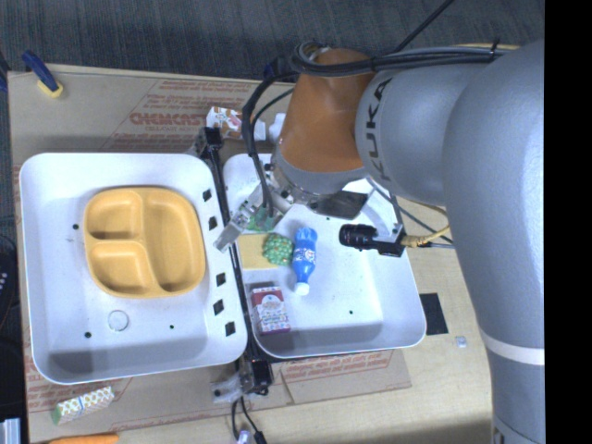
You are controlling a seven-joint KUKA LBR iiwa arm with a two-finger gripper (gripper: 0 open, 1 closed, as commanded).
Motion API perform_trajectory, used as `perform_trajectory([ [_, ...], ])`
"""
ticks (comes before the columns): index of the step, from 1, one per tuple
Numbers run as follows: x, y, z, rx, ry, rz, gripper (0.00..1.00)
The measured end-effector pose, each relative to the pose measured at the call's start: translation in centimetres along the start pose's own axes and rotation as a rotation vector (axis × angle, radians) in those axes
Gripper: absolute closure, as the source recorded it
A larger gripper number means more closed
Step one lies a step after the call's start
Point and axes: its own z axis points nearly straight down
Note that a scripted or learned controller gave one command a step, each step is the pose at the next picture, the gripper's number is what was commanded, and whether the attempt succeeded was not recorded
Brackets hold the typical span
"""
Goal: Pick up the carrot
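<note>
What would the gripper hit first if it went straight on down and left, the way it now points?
Probably the left rim of the right bin, where it meets the left bin. The gripper sits almost over that edge, though depth is unclear.

A yellow divided tray [143,241] lies in the left bin [46,276]; blue bottle [303,258], green ball [277,248] and red packet [269,308] share the right bin [388,313].

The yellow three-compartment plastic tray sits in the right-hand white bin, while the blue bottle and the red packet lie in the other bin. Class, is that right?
Not quite. The camera view shows the yellow three-compartment plastic tray in the left-hand white bin, not the right-hand one. The blue bottle and the red packet do lie in the other bin, as stated.
</note>
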Motion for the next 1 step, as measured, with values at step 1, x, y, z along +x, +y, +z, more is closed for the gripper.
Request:
perform_trajectory([
  [1, 6.69, -0.59, 0.00, 0.002, 0.002, -0.197, 0.00],
])
